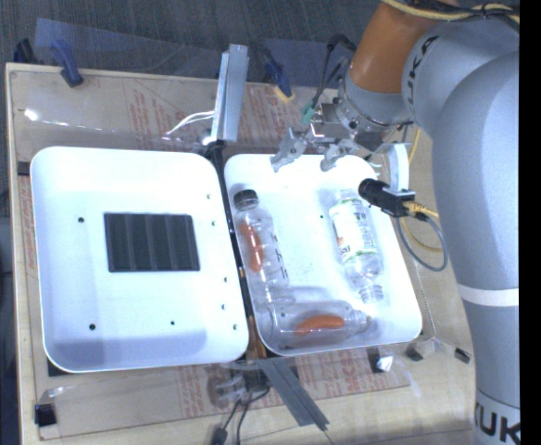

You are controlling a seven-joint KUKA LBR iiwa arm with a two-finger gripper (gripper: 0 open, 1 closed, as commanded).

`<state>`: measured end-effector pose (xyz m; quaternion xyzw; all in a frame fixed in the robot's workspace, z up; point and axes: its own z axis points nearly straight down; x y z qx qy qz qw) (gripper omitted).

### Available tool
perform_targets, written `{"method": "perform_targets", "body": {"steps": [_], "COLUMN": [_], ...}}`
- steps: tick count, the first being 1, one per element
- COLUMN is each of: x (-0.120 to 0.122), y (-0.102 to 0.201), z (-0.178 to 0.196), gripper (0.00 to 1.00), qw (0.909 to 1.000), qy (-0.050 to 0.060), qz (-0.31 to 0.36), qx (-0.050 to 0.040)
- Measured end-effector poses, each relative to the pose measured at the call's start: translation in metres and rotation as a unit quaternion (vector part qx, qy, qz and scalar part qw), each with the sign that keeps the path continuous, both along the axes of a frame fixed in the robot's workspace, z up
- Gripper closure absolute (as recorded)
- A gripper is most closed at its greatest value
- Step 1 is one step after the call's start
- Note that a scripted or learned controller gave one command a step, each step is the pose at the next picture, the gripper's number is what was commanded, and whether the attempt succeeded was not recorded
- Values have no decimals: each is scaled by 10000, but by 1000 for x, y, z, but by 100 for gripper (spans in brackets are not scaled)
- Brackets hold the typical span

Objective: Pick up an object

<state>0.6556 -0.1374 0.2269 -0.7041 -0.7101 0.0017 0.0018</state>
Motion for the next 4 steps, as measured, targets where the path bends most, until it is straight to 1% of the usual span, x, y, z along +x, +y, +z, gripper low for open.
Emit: {"method": "perform_targets", "body": {"steps": [1, 2, 3, 4], "x": [-57, -69, -73, -65], "y": [-74, -71, -71, -71], "z": [-58, -62, -62, -76], "gripper": [0, 0, 0, 0], "qw": [9959, 9934, 9924, 9905], "qy": [-7, 4, 9, 6], "qz": [902, 1146, 1227, 1373], "qx": [2, 13, 16, 20]}}
